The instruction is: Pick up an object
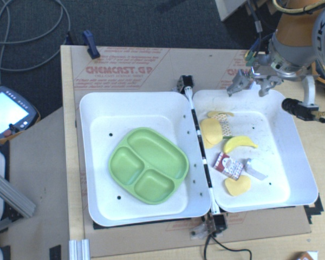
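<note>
Banana (240,143) and the other small toys lay untouched in the right bin (292,145) while the gripper (251,85) hung spread wide and empty over that bin's far rim, so by my read the pick had not begun.
</note>
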Robot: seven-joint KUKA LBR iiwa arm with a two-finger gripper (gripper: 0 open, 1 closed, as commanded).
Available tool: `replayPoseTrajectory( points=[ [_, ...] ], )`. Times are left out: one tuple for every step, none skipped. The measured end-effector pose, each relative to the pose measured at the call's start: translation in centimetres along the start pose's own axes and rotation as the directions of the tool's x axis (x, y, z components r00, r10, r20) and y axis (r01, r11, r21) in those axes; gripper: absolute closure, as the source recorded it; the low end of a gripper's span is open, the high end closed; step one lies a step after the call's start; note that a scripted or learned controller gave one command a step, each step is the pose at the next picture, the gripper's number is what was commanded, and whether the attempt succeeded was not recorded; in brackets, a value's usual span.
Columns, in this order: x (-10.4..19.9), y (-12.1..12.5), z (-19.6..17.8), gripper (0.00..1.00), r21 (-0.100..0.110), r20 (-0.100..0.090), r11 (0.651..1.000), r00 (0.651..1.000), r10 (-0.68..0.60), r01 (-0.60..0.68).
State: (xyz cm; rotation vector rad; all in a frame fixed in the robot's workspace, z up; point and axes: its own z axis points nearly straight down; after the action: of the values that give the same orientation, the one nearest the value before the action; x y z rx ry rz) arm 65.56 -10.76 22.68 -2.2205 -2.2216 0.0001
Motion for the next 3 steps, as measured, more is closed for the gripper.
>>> replayPoseTrajectory(
  points=[
    [1.6,-2.8,13.9,0.0,-0.008,0.001,1.0,1.0,0.001,-0.001],
    [1.4,-7.2,14.2,0.0,-0.002,0.0,1.0,1.0,0.001,-0.001],
    [0.8,-10.4,14.2,0.0,0.0,0.0,1.0,1.0,0.002,-0.002]
  ],
)
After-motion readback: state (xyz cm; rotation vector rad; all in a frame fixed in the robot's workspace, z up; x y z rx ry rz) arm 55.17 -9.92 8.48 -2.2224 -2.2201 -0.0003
